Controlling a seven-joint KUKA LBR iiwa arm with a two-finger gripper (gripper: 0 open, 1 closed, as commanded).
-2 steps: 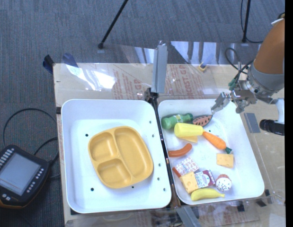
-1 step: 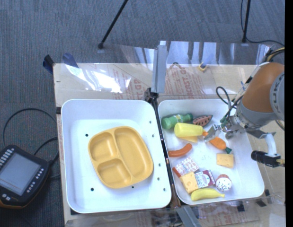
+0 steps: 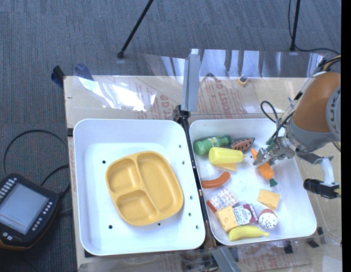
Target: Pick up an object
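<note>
A bench seen from above holds 2 shallow white bins side by side, and the right bin (image 3: 309, 208) serves as the landmark here. To its left sits the left bin (image 3: 90, 152), which holds a yellow plate (image 3: 144, 187) with 3 compartments. Inside the right bin lies a scatter of toy food: a green bottle (image 3: 211, 144) at the upper left corner, a yellow block (image 3: 225, 156) just below and beside it, a brown leaf-shaped piece (image 3: 242, 144) to the right of the bottle, a red sausage (image 3: 215, 180) near the left wall, a checked packet (image 3: 224, 199) below that, 2 cheese wedges (image 3: 227, 218) (image 3: 269, 199) in the lower half, a red and white ball (image 3: 268, 220) near the lower edge, and a banana (image 3: 248, 232) along the bottom wall. An orange carrot (image 3: 266, 171) lies in the upper right part of this bin. The grey arm (image 3: 317, 112) with its orange band reaches in from the bin's right side, and the gripper (image 3: 267, 156) hangs low directly over the carrot, touching or nearly touching it; whether the jaws are open or closed cannot be told from this angle. A handheld control tablet (image 3: 19, 208) rests on the floor far to the left of both bins
</note>
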